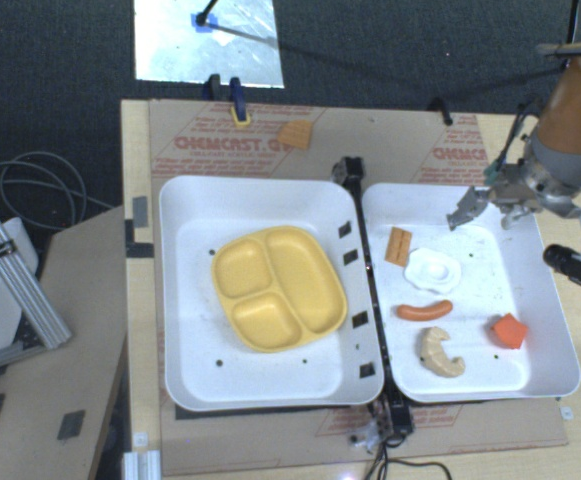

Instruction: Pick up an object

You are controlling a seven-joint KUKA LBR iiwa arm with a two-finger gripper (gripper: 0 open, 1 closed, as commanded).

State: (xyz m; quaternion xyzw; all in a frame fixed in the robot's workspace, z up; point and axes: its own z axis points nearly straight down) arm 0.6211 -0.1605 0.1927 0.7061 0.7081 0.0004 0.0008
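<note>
Camera view: jaws (482, 208) above right bin (545, 298).

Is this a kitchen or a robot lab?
Most likely a robot lab. A robot arm reaches over two white bins clamped to a cardboard-topped bench, and the sausage and fried egg look like toys.

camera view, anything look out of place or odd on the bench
One thing: a small tan piece lies on the cardboard behind the left bin, outside both bins, while the other food items sit in the right bin. The yellow tray sits slightly askew.
</note>
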